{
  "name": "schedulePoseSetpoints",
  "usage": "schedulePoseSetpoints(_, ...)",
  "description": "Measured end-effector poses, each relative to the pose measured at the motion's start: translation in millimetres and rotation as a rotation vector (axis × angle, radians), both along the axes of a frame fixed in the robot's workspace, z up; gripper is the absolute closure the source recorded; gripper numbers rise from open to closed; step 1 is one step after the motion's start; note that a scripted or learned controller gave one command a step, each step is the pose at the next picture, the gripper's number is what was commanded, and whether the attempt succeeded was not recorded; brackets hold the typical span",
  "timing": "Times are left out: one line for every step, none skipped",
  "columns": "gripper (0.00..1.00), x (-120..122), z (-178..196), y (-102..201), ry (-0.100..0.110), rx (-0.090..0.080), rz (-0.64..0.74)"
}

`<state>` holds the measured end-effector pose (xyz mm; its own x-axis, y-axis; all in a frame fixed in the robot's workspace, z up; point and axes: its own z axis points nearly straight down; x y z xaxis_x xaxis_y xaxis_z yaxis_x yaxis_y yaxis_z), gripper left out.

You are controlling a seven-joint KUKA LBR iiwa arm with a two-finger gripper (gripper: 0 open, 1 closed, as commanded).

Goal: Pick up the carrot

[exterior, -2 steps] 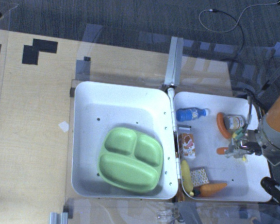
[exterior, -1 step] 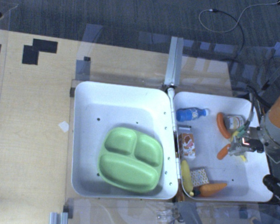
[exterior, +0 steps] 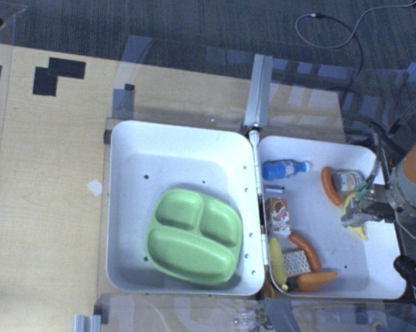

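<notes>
One carrot [exterior: 316, 280] is lying near the right bin's [exterior: 382, 285] front edge: light, stiff, smooth; you're gripping mid-body. I cannot tell the pincer's [exterior: 354, 216] opening.

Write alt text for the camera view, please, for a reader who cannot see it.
The gripper hovers over the right bin, away from the carrot lying near the bin's front edge. A blue bottle and other toy foods share that bin; the left bin holds a green divided tray.
</notes>
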<state>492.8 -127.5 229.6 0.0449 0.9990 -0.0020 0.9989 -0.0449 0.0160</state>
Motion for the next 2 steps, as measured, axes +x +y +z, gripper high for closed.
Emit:
schedulePoseSetpoints(1.00, -5, -50, -25, 0.012, 0.002, -0.022)
schedulePoseSetpoints(1.00, -3, -39, -24, 0.007, 0.001, -0.020)
